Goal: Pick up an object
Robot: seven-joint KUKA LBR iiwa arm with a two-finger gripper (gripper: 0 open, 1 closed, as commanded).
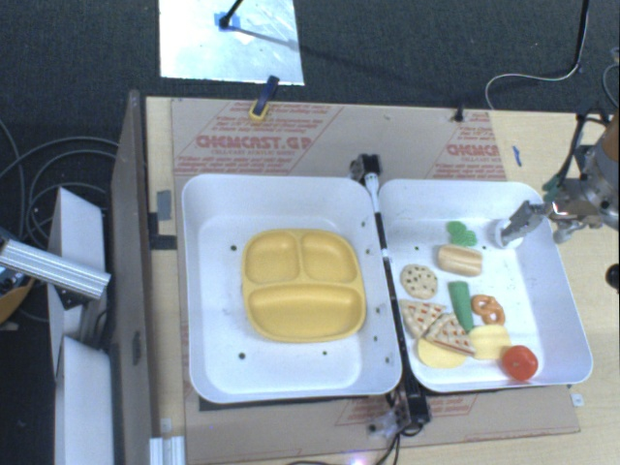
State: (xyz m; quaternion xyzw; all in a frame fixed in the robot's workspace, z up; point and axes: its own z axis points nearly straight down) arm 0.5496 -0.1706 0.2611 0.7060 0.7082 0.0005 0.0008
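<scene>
A: Where's the gripper (515, 227)?

B: Over the right bin (542, 289)'s upper right, near the rim. Whether it's wide or narrow, I cannot tell.

A: And the objects?

B: Green piece (461, 232) and hot dog (459, 258) just left of it; cookie (418, 280), pretzel (487, 309), tomato (519, 362) crowd lower down. The left bin (213, 289) bears a yellow divided plate (302, 285).

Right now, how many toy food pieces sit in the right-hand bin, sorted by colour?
Green: 2, a broccoli and a long green piece
Tan or brown: 5, including a hot dog
Yellow: 2
Red: 1, a tomato
Total: 10
</scene>
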